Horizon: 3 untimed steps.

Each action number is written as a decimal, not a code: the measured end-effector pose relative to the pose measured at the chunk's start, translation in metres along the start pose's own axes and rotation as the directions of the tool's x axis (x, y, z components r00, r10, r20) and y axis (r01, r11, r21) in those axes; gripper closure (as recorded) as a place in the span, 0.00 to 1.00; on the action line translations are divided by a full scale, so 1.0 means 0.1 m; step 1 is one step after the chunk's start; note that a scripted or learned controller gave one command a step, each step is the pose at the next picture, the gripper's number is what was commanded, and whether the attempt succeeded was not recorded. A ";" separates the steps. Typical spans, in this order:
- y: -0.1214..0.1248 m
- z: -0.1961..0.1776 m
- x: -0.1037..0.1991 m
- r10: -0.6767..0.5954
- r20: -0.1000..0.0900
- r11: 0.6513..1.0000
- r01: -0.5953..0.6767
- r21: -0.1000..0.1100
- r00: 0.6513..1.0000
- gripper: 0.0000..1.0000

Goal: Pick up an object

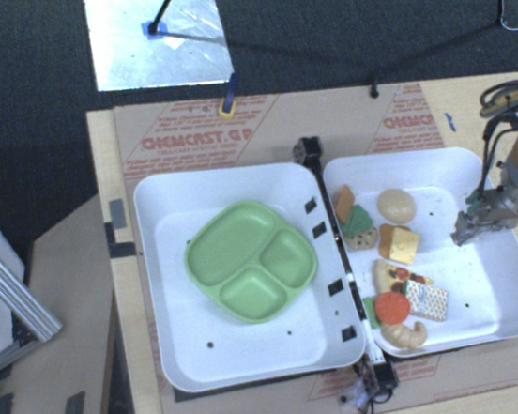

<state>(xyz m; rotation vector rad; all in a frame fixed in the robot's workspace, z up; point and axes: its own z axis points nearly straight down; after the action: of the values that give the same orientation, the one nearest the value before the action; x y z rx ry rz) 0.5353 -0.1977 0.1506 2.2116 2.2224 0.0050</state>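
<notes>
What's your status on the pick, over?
Tool low over right bin, holding nothing seen. Toy food pile untouched, left of tool. Green plate in left bin. Path clear.

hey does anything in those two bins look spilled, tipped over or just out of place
Nothing stands out. The green divided plate lies flat in the left bin. The toy food sits clustered along the right bin's left side, none spilled outside.
</notes>
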 end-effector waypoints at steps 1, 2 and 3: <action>0.03 -0.63 -0.07 0.001 0.001 1.000 -0.001 -0.001 1.000 1.00; 0.05 -0.75 -0.08 0.001 -0.001 1.000 -0.001 0.003 1.000 1.00; 0.14 -0.72 0.36 -0.004 -0.003 1.000 0.004 0.005 1.000 1.00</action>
<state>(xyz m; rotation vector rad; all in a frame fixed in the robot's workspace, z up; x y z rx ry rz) 0.5491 -0.1619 0.2223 2.2109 2.2313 0.0033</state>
